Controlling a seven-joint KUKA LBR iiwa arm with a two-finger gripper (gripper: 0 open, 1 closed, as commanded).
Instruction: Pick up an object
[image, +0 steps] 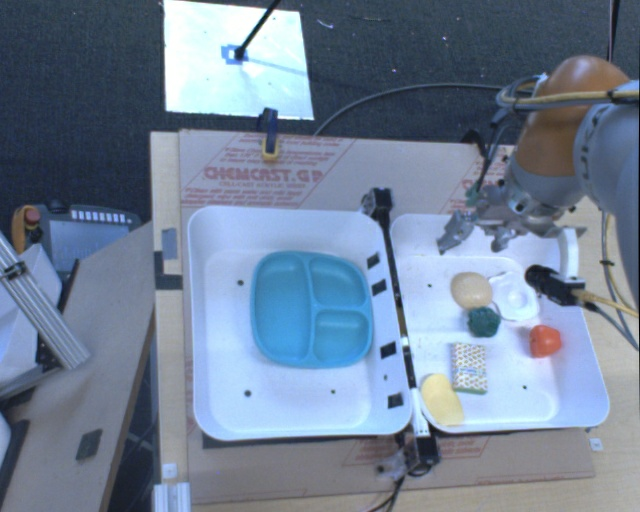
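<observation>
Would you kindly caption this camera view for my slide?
Pincer hovers at the right white bin's far edge; blue divided plastic plate fills the left bin.

Dark carpet floor (80, 90) surrounds the table (300, 165); a bright reflective sheet (235, 60) lies behind it, a wooden board (90, 330) left.

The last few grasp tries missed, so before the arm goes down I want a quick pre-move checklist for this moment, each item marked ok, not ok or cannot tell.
1. Gripper free of any object: ok, nothing sits between its fingers.
2. Fingers spread for a grasp: ok, they look apart.
3. Gripper above a target: not ok, it hangs over bare floor at the far end of the right bin, apart from the objects.
4. Nearest target clear: not ok, the beige ball touches the green object.
5. Easier target available: ok, the orange object stands alone.
6. Blue tray out of the path: ok, it lies in the left bin.
</observation>
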